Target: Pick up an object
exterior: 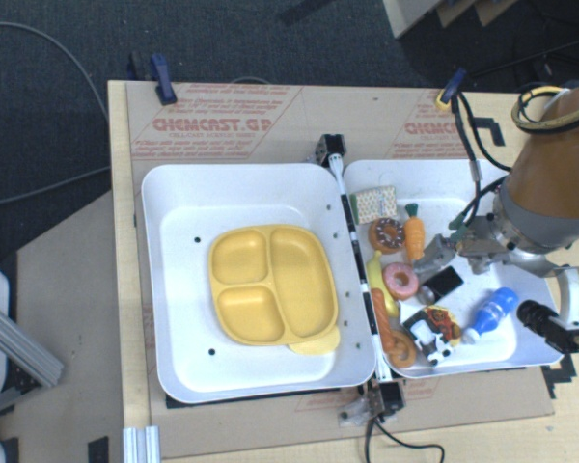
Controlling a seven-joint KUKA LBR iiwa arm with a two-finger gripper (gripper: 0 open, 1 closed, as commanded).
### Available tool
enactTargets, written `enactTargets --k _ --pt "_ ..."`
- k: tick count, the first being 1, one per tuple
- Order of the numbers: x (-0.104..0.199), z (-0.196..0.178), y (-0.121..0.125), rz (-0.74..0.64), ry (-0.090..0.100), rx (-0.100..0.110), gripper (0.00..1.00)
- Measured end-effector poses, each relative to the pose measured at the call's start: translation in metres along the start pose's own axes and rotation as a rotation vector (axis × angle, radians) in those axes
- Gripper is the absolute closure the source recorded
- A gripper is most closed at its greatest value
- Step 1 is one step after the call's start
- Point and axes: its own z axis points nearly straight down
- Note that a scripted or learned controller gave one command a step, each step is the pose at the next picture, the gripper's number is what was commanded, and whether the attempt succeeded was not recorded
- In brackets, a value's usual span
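The right bin (531, 350) holds several small toy foods. A square waffle (376, 204) lies at the back, with a chocolate donut (386, 234) and an orange carrot (414, 239) in front of it. A pink donut (400, 280) rests on a yellow banana (380, 292). Closer to the front lie a red sausage (380, 312), a brown pretzel (401, 347) and a black-and-white toy (430, 333). A blue bottle (489, 313) lies to the right. My gripper (442, 258) hangs low over the bin's middle, just right of the carrot and pink donut, with a black block (443, 285) beneath it.
A yellow divided plate (270, 285) sits in the left bin (174, 258). The grey arm with its orange band (550, 177) covers the right bin's far right side. Cables (473, 152) run along the bin's back edge.
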Motion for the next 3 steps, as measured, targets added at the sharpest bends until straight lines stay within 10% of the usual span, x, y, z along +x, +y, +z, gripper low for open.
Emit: enactTargets --k 1,2,3 --pt "-0.012 0.110 0.084 -0.001 0.000 -0.014 0.00" --pt "-0.011 0.105 0.081 0.000 0.000 -0.005 1.00" --pt "0.078 -0.009 0.074 -0.001 0.001 -0.001 1.00"
